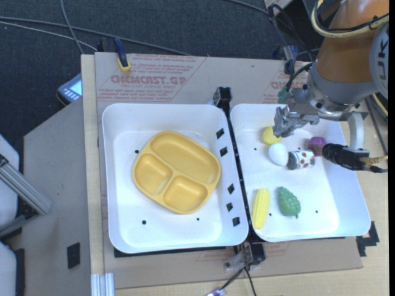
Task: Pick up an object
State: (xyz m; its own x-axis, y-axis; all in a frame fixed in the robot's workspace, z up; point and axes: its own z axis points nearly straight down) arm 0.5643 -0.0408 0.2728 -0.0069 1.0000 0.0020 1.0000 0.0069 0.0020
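A small yellow object (270, 135) lies in the right bin (345, 227), touching a white egg (278, 153). The gripper (282, 128) hangs just above it; whether its jaws are open or closed I cannot tell. Nearby lie a corn cob (261, 207) and green grapes (288, 201). A yellow divided plate (176, 171) sits in the left bin (117, 184).

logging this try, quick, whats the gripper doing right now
gripper: over the right bin, by the yellow item; open or shut cannot be told
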